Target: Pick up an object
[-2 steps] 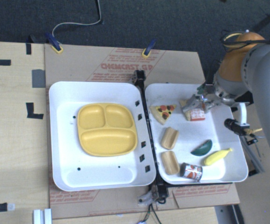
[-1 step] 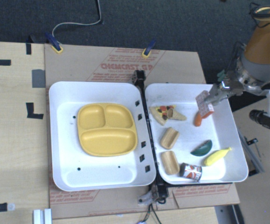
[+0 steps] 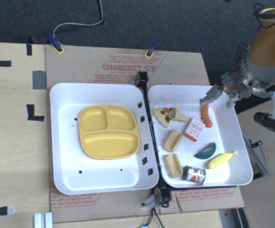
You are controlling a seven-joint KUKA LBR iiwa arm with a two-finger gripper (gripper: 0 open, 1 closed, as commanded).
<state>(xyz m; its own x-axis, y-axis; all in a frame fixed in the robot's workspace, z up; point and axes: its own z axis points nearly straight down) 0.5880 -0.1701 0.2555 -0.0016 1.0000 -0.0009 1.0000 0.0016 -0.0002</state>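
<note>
Hovering with fingers spread, the tool (image 3: 221, 97) sits just above-right of the orange sausage (image 3: 206, 115).

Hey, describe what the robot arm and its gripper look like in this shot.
The arm comes in at the camera view's right edge: a rounded orange band sits above a grey, silvery wrist section. The gripper at its end is grey metal with two slim fingers. The resolution doesn't let me make out cables or markings on it.
</note>
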